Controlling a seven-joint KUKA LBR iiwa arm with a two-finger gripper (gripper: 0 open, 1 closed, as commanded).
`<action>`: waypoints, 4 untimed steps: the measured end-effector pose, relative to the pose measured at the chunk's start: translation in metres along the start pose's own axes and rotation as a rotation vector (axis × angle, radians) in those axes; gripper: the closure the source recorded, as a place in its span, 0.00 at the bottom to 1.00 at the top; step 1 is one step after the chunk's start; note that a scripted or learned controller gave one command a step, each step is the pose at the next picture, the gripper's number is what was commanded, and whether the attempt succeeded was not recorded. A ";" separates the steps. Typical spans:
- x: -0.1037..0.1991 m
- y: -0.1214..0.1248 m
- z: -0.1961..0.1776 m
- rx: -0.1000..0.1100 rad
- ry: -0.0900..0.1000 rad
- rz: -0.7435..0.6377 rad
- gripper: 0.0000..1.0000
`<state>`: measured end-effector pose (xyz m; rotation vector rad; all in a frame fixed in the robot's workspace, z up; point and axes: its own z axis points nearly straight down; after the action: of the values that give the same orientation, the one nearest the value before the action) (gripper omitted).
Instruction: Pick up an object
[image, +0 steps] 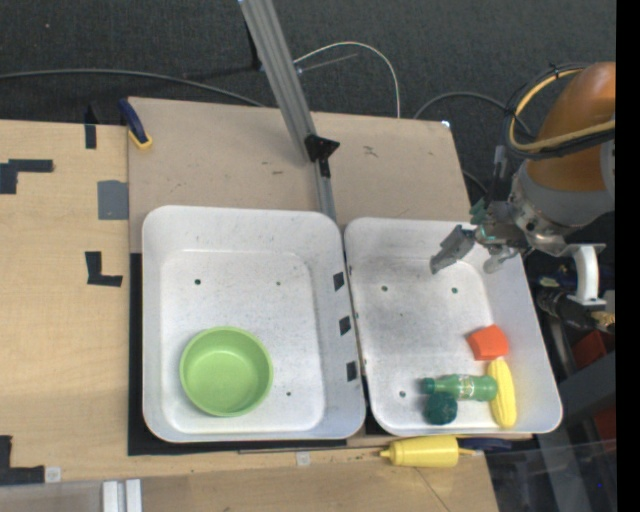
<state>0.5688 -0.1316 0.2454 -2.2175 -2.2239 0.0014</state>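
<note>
Pale wooden bench (60, 300) under a slanting grey metal pole (285, 80), dark carpeted floor (150, 40) with trailing cables (350, 50) behind.

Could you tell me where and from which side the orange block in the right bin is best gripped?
Probably from straight above, closing on the orange block across its two free sides, left and right. The yellow object crowds its near edge. The end effector sits farther back in the right bin.

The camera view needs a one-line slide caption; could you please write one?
Open two-finger gripper hovers over the right white bin holding an orange block, yellow banana and green bottle.
</note>
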 end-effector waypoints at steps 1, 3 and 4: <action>0.000 0.000 0.000 0.000 0.000 0.000 0.00; 0.008 -0.004 0.121 0.007 0.000 0.002 0.00; 0.008 -0.004 0.158 0.000 -0.002 0.001 0.00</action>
<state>0.5648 -0.1240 0.0879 -2.2202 -2.2237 0.0032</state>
